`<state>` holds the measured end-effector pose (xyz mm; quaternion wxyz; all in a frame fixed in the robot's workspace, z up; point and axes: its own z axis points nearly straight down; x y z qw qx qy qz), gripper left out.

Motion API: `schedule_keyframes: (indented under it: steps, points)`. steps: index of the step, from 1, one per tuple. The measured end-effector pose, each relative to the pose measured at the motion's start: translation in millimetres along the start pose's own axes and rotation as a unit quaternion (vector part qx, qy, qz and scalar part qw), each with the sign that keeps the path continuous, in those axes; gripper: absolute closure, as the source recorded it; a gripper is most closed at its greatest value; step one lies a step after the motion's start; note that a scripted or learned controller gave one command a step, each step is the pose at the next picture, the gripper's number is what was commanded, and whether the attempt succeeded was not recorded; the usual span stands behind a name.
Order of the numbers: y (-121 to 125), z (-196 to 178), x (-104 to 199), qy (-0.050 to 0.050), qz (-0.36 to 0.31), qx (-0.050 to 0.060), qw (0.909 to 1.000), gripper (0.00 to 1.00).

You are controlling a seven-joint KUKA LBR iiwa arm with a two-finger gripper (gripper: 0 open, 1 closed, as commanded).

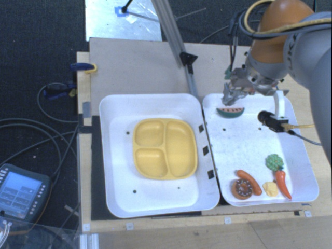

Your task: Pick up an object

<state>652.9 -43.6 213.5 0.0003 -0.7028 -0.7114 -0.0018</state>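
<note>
The grey arm (306, 40) reached in from the right over the table (135, 66), its orange band (277, 22) above the wrist, and the pincer (232, 98) hung over the far left corner of the right bin (306, 139). Directly under its tip lay a watermelon slice (231, 111), flat on the bin floor; the pincer sat just above or touching it (which of the two could not be told), and whether the pincer was spread or pressed together could not be told either. At the near end of the same bin lay a sausage (249, 181), a chocolate doughnut (241, 190), a yellow cheese piece (270, 189), a carrot (283, 183) and a broccoli floret (274, 162), clustered close together and well apart from the pincer. The left bin (116, 134) held a yellow divided plate (165, 148) with three compartments, lying near its middle.
</note>
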Motion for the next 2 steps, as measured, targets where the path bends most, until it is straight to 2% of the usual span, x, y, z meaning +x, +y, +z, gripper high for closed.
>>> schedule_keyframes:
  steps: [2]
  points:
    - [16.7, -26.5, 110.1, 0.0, 0.0, -0.001, 1.0, 1.0]
